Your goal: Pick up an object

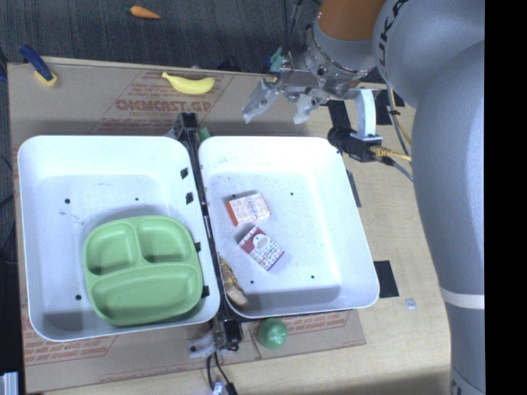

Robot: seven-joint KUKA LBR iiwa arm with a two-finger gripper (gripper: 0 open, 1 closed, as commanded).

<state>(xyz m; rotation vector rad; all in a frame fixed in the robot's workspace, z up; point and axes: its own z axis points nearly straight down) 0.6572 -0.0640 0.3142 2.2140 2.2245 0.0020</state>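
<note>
Two small printed cartons lie in the right bin (pixel 329 220): an orange and white one (pixel 248 208) and, just below it, a red and white one (pixel 261 248). A tan, peanut-like object (pixel 232 288) rests at that bin's lower left corner. My gripper (pixel 280 108) hangs above the far rim of the right bin, well clear of the cartons. Its two pale fingers are spread apart with nothing between them.
The left bin (pixel 49 188) holds a green divided plate (pixel 144 268). On the cardboard lie a yellow banana (pixel 189 82) behind the bins and a green ball (pixel 272 332) in front. A blue and yellow item (pixel 37 64) and an orange carrot (pixel 146 11) lie far back left.
</note>
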